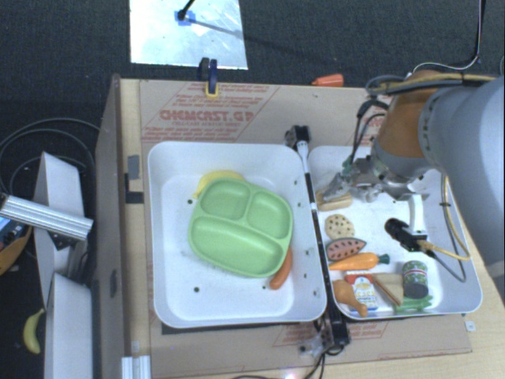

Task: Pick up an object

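Note:
My gripper (334,193) is low in the right bin (465,287), at its far left part beside the divider, with nothing visibly held. Just in front of it lies a chocolate-chip cookie (339,225). Nearer the front come a watermelon slice (345,249) and an orange carrot (360,262). A small green can (415,279) stands at the front right. Packed along the front wall are a tan chicken leg (346,293) and a small carton (364,291).
The left bin (170,290) holds a green divided plate (241,226), a yellow item (211,180) poking out behind it and a sausage (282,272) at its front right edge. The grey arm (465,133) with its orange band covers the right bin's far side.

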### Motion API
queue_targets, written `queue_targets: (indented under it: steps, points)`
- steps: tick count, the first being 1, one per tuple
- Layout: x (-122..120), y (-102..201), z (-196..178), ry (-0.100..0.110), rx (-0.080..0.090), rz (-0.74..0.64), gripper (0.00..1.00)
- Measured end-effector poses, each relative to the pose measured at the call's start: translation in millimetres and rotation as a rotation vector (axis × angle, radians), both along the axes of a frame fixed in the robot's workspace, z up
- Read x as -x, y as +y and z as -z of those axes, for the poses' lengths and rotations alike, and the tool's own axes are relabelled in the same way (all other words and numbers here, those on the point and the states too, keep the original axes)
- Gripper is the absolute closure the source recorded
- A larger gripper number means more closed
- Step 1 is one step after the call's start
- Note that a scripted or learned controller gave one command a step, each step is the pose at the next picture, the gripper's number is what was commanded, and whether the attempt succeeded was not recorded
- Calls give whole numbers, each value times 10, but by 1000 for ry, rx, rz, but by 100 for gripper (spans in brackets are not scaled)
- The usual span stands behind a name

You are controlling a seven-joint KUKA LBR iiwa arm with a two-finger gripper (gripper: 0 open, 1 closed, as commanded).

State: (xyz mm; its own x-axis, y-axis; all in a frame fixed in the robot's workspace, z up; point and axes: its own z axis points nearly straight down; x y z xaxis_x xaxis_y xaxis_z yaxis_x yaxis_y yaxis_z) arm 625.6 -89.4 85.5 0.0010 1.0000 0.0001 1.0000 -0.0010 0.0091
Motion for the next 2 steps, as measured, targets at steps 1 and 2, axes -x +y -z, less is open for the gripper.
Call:
queue_targets:
  steps: [1,2]
  points:
    - [-408,-92,-17,18,1,-8,0]
    - [-415,-53,-18,18,9,-4,0]
